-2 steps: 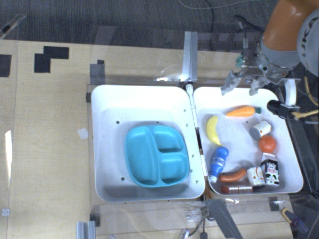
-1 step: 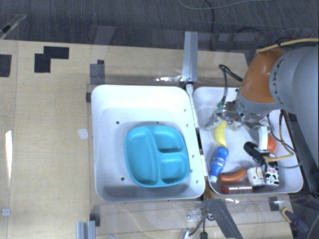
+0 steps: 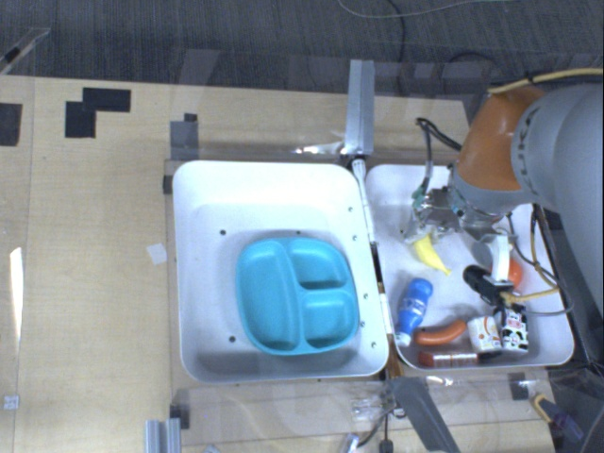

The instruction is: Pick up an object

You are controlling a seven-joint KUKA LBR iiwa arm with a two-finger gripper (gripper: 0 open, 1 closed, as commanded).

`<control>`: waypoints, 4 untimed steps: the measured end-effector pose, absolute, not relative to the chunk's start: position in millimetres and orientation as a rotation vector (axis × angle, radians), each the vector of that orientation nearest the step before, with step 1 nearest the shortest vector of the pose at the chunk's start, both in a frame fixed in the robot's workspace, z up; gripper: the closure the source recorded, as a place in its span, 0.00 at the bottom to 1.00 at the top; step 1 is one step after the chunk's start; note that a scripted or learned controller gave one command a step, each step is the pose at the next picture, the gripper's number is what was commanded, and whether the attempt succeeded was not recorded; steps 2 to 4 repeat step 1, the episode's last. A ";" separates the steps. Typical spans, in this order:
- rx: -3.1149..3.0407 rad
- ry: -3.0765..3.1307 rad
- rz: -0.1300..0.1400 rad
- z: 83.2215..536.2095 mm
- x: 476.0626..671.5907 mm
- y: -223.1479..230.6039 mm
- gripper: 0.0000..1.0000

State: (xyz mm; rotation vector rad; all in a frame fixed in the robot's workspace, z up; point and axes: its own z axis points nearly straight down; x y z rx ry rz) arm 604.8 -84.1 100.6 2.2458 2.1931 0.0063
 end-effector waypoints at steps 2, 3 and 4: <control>2.026 2.397 0.004 216.3 630.8 -31.9 1.00; 2.026 2.397 0.004 216.3 630.8 -31.9 1.00; 2.026 2.397 0.004 216.3 630.8 -31.9 1.00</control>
